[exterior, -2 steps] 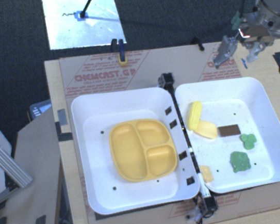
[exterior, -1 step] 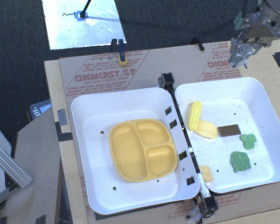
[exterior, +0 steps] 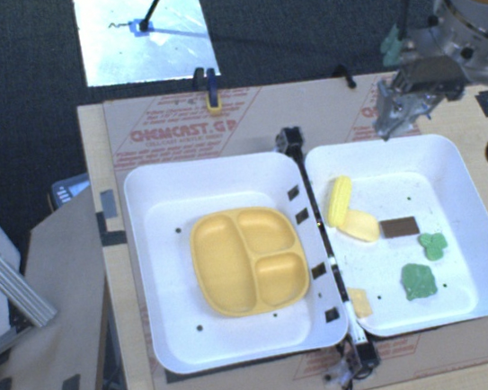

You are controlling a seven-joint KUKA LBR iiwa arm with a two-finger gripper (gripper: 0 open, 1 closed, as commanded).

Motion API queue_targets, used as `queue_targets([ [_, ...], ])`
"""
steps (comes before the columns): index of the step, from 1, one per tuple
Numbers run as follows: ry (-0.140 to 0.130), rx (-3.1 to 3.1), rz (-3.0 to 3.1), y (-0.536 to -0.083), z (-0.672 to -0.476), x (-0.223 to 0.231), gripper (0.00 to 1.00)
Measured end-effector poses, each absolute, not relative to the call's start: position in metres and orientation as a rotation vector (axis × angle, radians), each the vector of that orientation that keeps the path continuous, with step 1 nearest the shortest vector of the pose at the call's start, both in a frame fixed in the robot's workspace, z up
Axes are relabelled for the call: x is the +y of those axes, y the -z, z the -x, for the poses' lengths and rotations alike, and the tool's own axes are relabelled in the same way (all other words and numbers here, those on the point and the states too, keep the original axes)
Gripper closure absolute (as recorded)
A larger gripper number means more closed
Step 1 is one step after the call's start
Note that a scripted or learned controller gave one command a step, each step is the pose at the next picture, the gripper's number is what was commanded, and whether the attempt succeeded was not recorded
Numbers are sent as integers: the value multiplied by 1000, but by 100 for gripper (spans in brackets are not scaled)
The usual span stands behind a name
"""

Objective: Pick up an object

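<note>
The yellow tray (exterior: 249, 261) lay in the left bin (exterior: 157, 248). Nothing was lifted yet: the gripper (exterior: 393, 118) hung over the right bin's (exterior: 471, 192) far rim, its jaw state impossible to tell. The corn cob (exterior: 339, 201) lay near that bin's left wall, long axis running near-to-far.

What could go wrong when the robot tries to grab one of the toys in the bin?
The corn and the pale yellow piece touch, so the gripper might nudge both and grab neither. The brown block lies flat and thin, so it may slip away. The small yellow piece sits tight against the right bin's wall, leaving little room to reach around it.
</note>
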State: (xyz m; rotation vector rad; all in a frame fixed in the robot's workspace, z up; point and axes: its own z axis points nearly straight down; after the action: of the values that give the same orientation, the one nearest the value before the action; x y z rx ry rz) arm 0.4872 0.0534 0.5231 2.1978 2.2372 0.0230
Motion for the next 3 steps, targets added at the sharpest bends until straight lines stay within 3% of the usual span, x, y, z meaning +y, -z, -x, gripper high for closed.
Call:
queue_targets([
  [1, 8, 2212, -2232, -430, -534, -71, 100],
  [2, 0, 2210, -2223, -433, -588, -163, 100],
  [3, -16, 2223, -2203, -543, -547, -110, 100],
])
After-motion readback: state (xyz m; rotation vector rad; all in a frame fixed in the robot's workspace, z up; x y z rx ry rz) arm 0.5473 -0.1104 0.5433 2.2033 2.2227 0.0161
